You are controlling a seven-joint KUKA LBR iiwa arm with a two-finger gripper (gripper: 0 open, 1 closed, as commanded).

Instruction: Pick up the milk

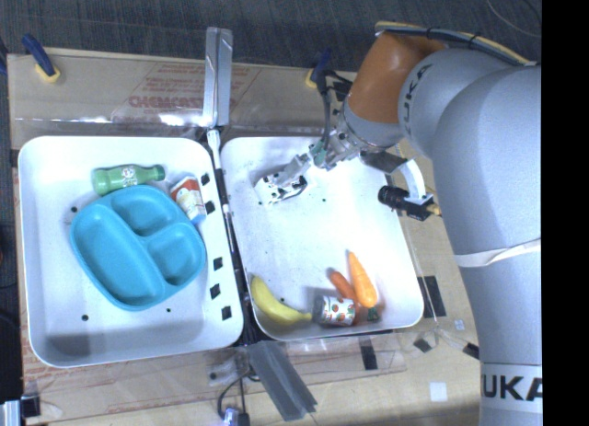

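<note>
Here we see the gripper (pixel 283 182) low over the upper part of the right bin (pixel 405 259), with the milk (pixel 188 198) away in the left bin (pixel 37 231)

Nearest us, at the lower edge of the right bin, lie a banana (pixel 274 303), a small can (pixel 338 310) and two carrots (pixel 357 282); left of centre a blue divided plate (pixel 138 245) rests in the left bin, the milk carton touching its upper right rim and a green bottle (pixel 127 176) lying just above; farther up, the gripper's fingers stand slightly apart with nothing between them, and the grey arm (pixel 460 120) fills the right of the frame
</note>
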